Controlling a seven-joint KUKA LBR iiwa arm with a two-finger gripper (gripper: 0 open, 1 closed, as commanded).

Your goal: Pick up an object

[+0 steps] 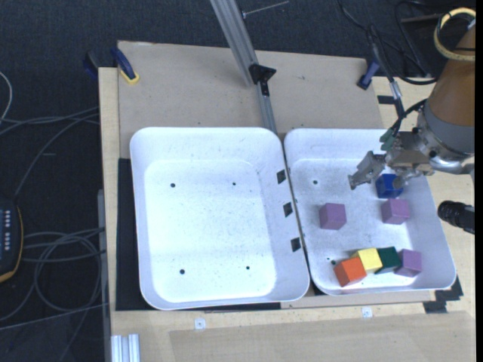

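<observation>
My gripper (381,178) hangs over the back right part of the right bin (339,137), open, with one grey finger (361,173) splayed out to the left. A blue block (389,186) lies on the bin floor just below the gripper, near its right finger; I cannot tell whether anything touches it. Two purple blocks lie in front of it, one to the left (332,216) and one to the right (395,211). Along the bin's front edge sit an orange block (349,271), a yellow block (369,259), a green block (389,257) and a third purple block (411,262).
The left bin (204,202) lies beside the right one, with black clips (287,209) on the shared rim. A slanted metal rail (238,32) rises from the back of the bench. Cables trail on the dark floor at left.
</observation>
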